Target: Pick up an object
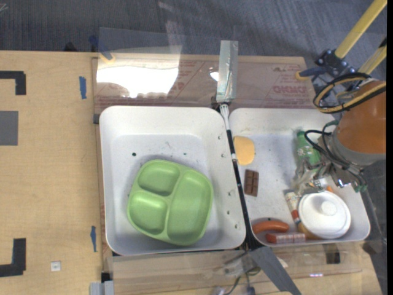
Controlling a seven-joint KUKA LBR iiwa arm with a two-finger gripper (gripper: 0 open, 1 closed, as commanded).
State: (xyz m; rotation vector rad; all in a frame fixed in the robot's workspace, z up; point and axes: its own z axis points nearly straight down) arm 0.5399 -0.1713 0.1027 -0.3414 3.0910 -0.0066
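We see the arm reaching over the right bin, its orange band uppermost and its gripper low among the clutter at that bin's far-right side; from this slant we cannot tell how the tool is set or whether it has hold of anything. Directly beneath and beside the tool lie a green item, too blurred to name, and a white lidded pot, which sits just nearer the camera than the tool and close against it. Farther from the tool, toward the divider between the bins, rest a yellow-orange rounded piece, a small brown block and a red sausage-shaped toy by the near rim. Well apart from the tool, the left bin carries a green divided plate. We judge the pot the nearest candidate: probably light, rigid and smooth, hence prone to slip, and best taken across its lid knob or its rim rather than its broad body. The small toys look light and stiff, and would suit a pinch across their narrow width.
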